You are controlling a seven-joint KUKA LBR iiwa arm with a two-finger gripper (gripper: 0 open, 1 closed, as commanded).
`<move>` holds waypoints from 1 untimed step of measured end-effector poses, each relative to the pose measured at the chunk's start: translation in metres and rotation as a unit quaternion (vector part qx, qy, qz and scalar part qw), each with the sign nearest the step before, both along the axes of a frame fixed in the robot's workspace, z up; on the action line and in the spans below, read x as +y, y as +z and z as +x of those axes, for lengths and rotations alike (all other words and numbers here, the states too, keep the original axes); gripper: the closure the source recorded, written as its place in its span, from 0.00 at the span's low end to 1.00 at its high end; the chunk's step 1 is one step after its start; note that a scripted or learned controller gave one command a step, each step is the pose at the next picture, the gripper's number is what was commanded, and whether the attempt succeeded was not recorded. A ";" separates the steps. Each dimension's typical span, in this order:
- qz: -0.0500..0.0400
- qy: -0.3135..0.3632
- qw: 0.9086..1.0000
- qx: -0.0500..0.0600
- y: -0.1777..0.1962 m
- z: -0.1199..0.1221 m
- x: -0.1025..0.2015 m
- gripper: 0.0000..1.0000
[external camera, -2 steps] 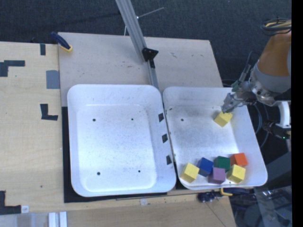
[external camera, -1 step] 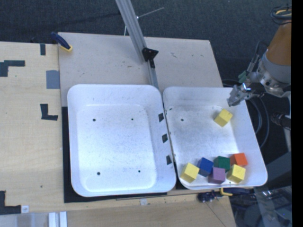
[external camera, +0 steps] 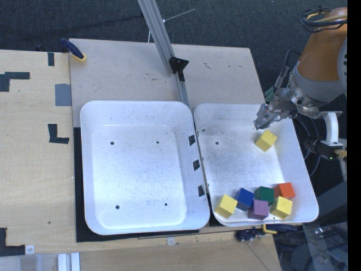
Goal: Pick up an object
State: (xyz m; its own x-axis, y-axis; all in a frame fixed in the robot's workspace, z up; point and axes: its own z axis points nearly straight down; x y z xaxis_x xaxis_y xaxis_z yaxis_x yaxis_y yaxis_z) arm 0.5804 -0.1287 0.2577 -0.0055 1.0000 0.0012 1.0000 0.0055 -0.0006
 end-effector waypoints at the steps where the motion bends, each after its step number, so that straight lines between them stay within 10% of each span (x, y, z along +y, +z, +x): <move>1: 0.000 0.000 1.000 0.001 -0.015 0.005 0.051 1.00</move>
